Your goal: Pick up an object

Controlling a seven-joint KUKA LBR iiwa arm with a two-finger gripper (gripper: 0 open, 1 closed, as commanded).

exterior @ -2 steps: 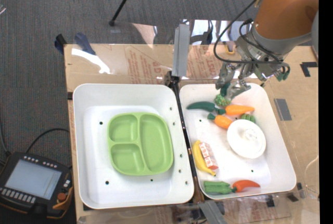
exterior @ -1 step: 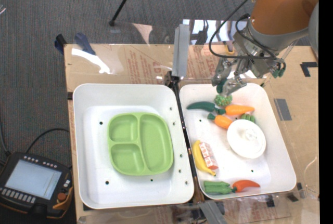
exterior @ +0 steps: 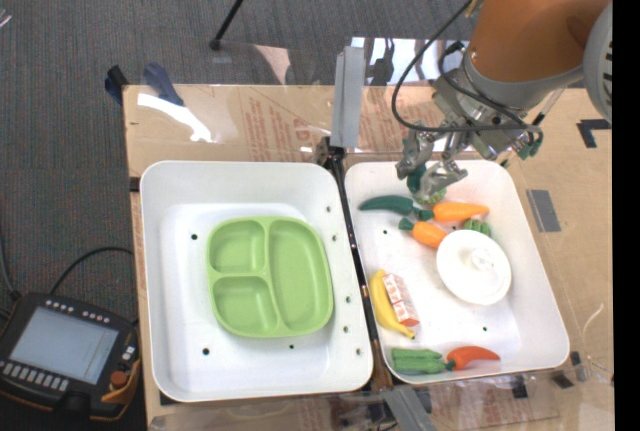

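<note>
Two white bins sit side by side on the surface (exterior: pixel 560 219). The left bin (exterior: pixel 170 189) carries one green divided plate (exterior: pixel 270 276) with three compartments. The right bin (exterior: pixel 535 299) carries the pickable things: two orange carrots (exterior: pixel 460 212) with green tops, lying close together, one dark green pod-shaped vegetable (exterior: pixel 386 204), one round white lid-like dish (exterior: pixel 474 267), one yellow banana (exterior: pixel 385 304) with one small red-and-white packet (exterior: pixel 400 297) resting against it, one green vegetable (exterior: pixel 418 360) and one red-orange pepper (exterior: pixel 472 355) near the front wall.

The fingers (exterior: pixel 432 179) hang at the far edge of the right bin, just above the carrots and beside the tip of the dark green vegetable. They look slightly parted, though the metal parts blur together there and I cannot tell how wide, nor whether they touch anything; nothing is plainly seen between them.

Away from the fingers toward the near wall, bare white floor lies between the dish and the pepper. The carrots and dark vegetable crowd close under the fingers, with the bin's far wall just behind
</note>
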